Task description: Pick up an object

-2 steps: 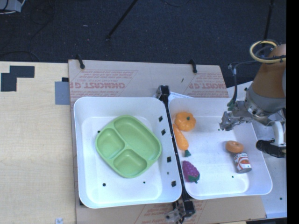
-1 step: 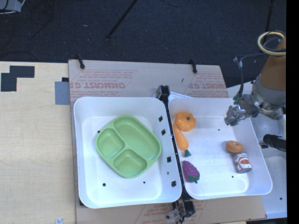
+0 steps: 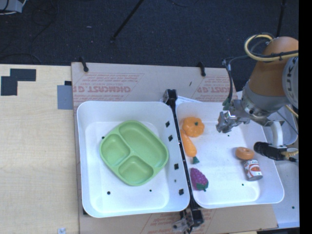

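Note:
My gripper (image 3: 224,125) hangs over the back middle of the right bin (image 3: 229,199), to the right of an orange pumpkin-like toy (image 3: 193,126). A toy carrot (image 3: 188,145) lies just below that toy along the bin's left wall. A purple bunch of grapes (image 3: 198,178) sits at the front left. An orange round piece (image 3: 244,153) and a small red-and-white can (image 3: 252,170) lie to the right, below the gripper. None of them touches the gripper.
The left bin (image 3: 92,130) holds a green divided plate (image 3: 134,151). A black divider (image 3: 176,150) runs between the bins. A black cylindrical part (image 3: 268,150) sticks in over the right bin's right rim. The arm's orange body (image 3: 273,65) stands at the right.

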Available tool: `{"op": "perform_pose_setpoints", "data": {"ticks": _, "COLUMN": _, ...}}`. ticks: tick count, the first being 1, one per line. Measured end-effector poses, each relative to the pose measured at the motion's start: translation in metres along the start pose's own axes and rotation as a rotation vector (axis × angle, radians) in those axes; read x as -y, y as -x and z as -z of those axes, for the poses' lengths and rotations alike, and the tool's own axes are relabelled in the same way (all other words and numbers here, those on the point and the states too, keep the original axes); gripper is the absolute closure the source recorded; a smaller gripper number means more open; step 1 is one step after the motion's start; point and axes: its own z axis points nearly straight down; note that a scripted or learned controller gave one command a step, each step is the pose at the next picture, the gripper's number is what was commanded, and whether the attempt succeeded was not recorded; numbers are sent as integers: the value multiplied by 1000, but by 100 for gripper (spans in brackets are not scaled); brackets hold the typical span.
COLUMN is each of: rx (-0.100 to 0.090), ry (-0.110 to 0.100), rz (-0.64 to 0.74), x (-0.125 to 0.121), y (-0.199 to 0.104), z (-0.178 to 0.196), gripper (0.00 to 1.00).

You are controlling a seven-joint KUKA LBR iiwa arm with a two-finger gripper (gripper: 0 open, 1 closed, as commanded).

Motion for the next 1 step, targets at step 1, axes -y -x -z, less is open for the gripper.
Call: {"op": "perform_pose_setpoints", "data": {"ticks": 1, "rx": 1, "ry": 3, "rz": 0, "x": -8, "y": -53, "z": 13, "gripper": 100}}
